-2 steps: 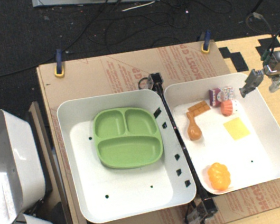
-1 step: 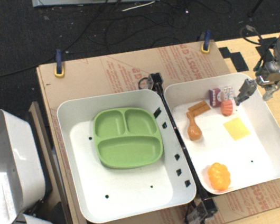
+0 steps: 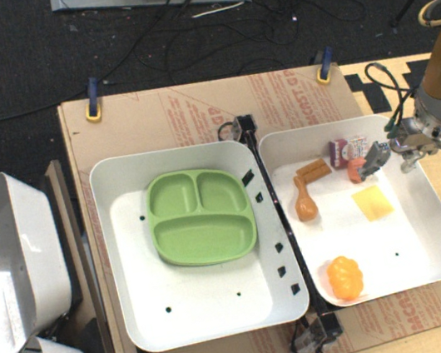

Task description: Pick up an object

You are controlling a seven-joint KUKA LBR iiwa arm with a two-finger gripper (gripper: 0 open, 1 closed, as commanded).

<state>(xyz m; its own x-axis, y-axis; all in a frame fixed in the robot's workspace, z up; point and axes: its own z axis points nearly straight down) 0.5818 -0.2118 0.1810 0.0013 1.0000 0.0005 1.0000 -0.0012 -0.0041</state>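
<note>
**Orange clutter crowds the gripper's approach**

White right bin (image 3: pixel 438 260) holds the candidates: a small red-orange piece (image 3: pixel 357 171) just under the gripper (image 3: pixel 374 159), a purple-and-white packet (image 3: pixel 346 149) touching it, a yellow block (image 3: pixel 373 203) near, a wooden spoon (image 3: pixel 306 199) and an orange fruit (image 3: pixel 346 277) further off. Whether the gripper is open cannot be told. Closing there risks nudging the packet or pinching two items, since they sit pressed together.

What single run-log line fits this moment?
arm: over right bin | gripper: beside red object | left bin: green plate
</note>
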